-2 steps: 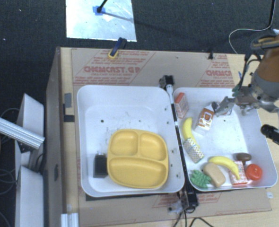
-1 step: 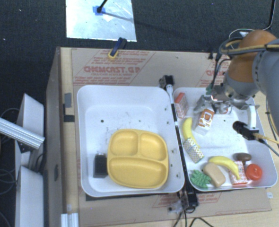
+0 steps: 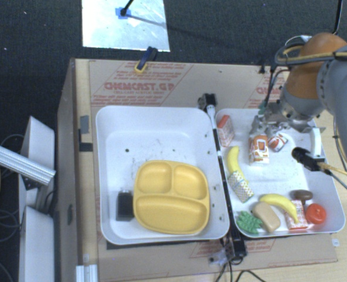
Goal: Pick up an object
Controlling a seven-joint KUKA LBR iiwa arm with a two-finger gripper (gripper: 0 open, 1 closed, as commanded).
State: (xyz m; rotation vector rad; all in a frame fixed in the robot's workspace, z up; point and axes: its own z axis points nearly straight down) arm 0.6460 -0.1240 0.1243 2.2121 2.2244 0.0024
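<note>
L bin (image 3: 112, 157) w/ yellow tray (image 3: 171, 196); R bin (image 3: 329, 175) w/ bananas (image 3: 234, 158), cartons; gripper (image 3: 266, 133) over orange carton (image 3: 259, 148), grip unclear.

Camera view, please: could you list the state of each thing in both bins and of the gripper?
Gripper: low over the right bin, just above the orange carton; grip unclear.
Orange carton: lying below the gripper.
Yellow divided plate: right way up, flat in the left bin.
Black block: resting beside the plate.
Two bananas: lying flat, apart.
Red tomato: in the right bin's near corner.
</note>
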